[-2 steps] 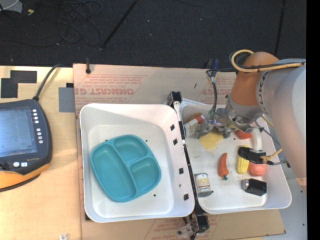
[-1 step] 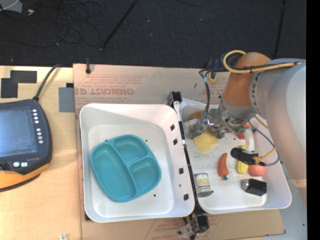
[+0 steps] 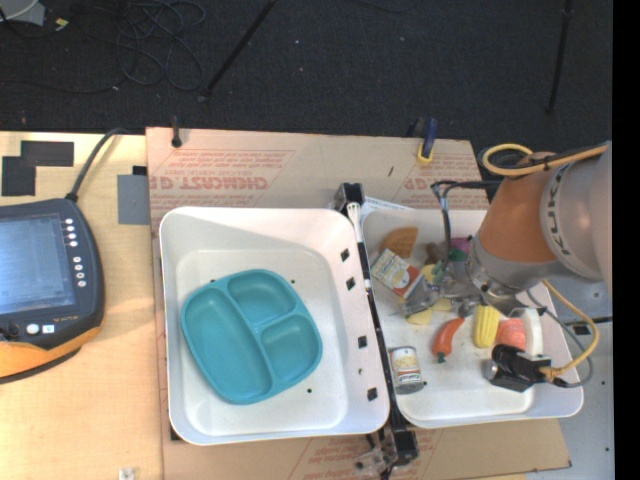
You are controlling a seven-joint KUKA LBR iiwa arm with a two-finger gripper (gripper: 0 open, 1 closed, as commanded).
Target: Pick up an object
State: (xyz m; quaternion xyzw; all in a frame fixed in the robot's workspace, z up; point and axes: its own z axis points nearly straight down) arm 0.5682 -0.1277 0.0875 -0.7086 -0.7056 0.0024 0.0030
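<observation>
Teal and smooth, one three-compartment plastic plate [image 3: 251,334] lay in the left bin [image 3: 190,238], both bins resting on brown cardboard [image 3: 250,163] before a dark, cable-strewn floor. Rightward, the right bin [image 3: 560,403] held one small can [image 3: 405,368], one red pepper [image 3: 449,337] and one yellow corn cob [image 3: 486,325]. The gripper [image 3: 450,280] reached among that clutter, its grip impossible to tell.

The right bin [image 3: 560,403] holds a loose scatter: a small tin can [image 3: 405,368] upright at seven o'clock, an orange carrot [image 3: 448,337] tilted near the middle, a yellow corn cob [image 3: 485,325] just beside it at three o'clock, a brown bread slice [image 3: 400,241] at eleven, and a red-and-white packet [image 3: 392,271] below it
</observation>
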